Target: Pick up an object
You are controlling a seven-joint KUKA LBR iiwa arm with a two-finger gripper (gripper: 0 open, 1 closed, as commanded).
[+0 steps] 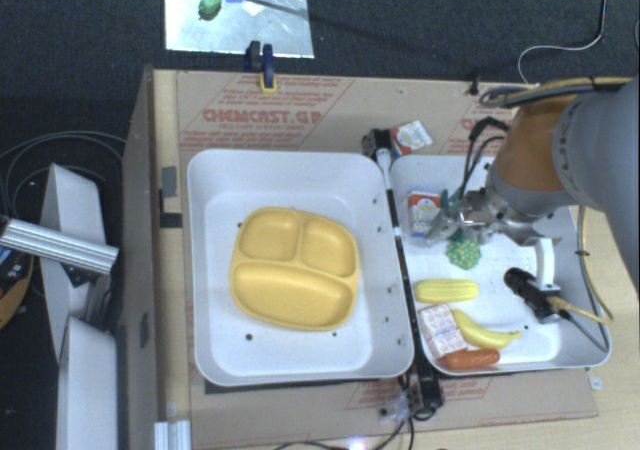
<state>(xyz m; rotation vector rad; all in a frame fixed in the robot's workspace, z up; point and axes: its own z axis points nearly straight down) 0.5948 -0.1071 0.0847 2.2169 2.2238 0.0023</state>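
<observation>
hovering low in the right bin [570, 238], jaws [452, 220] just above the green broccoli toy [463, 255]; grip state impossible to tell; yellow tray [295, 268] in left bin [215, 238]

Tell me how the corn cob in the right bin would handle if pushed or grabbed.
The corn cob looks rounded and lies on its side, so a sideways push would likely roll it. Its glossy look suggests light, stiff plastic that may slip. The banana nearby might stop it.
</observation>
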